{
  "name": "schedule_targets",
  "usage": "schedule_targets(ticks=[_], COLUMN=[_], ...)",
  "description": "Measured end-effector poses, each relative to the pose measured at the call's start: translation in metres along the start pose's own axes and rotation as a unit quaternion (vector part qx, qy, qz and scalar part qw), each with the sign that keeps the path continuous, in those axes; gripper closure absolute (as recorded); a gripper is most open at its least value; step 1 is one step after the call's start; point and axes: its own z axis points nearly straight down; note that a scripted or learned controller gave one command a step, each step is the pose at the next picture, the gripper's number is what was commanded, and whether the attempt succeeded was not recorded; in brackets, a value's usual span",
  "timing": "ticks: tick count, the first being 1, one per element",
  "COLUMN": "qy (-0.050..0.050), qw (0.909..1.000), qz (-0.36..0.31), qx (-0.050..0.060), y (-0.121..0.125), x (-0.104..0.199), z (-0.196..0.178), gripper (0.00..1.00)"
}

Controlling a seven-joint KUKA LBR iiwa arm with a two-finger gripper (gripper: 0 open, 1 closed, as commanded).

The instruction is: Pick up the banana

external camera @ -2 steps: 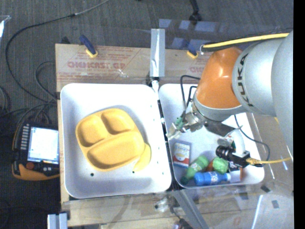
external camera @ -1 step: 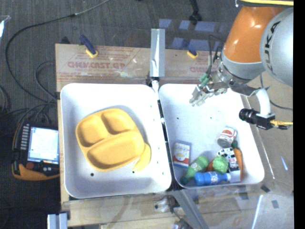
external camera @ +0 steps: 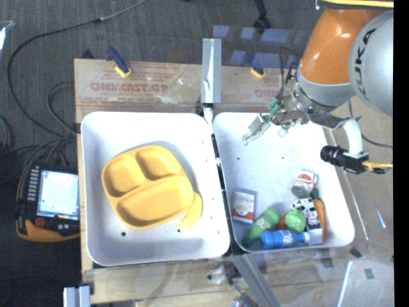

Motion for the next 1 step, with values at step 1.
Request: schedule_targets(ticks=[1], qy=[0.001], qw=[0.9942], qz=[-0.108], qx=[0.000], y=[0.0321], x=[-0.0175], z=[0.0867], gripper=[0.00])
